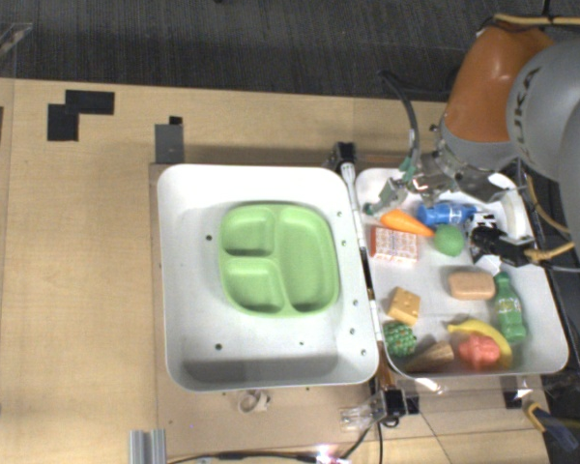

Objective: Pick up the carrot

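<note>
- Carrot (407, 222) lies at 11 o'clock in the right bin (551, 341), just beside the blue bottle (449, 213) and above the red-white box (394, 246).
- End effector (420, 177) hovers just at its 12 o'clock; finger state: cannot tell.
- Best approach by my read: descend straddling the carrot's narrow width, clear of the bottle and green ball (449, 241).

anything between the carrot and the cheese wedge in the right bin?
Yes: in the camera view, the red-and-white printed box lies between the carrot and the cheese wedge.

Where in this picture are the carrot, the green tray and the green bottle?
carrot (407, 222): camera view, middle of its orange body.
green tray (276, 259): camera view, the ridge between its compartments.
green bottle (508, 309): camera view, middle of its body.
</note>
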Available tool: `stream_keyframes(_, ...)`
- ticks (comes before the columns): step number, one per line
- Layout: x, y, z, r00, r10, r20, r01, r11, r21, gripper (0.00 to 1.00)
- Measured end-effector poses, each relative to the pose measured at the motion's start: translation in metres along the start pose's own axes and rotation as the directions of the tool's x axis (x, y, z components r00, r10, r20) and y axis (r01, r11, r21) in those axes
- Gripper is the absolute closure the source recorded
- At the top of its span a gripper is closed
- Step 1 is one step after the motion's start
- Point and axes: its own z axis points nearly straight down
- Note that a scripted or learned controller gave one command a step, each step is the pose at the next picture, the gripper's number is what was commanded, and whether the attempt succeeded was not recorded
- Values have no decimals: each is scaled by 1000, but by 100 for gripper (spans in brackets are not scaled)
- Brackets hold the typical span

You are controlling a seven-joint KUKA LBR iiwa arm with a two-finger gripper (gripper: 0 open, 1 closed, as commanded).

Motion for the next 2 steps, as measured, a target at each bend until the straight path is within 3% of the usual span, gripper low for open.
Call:
stream_keyframes(1,-49,-10,82,1000,-10,5,10,1000,-9,0)
stream_keyframes(2,-69,16,100,854,520,1,-520,853,40,0)
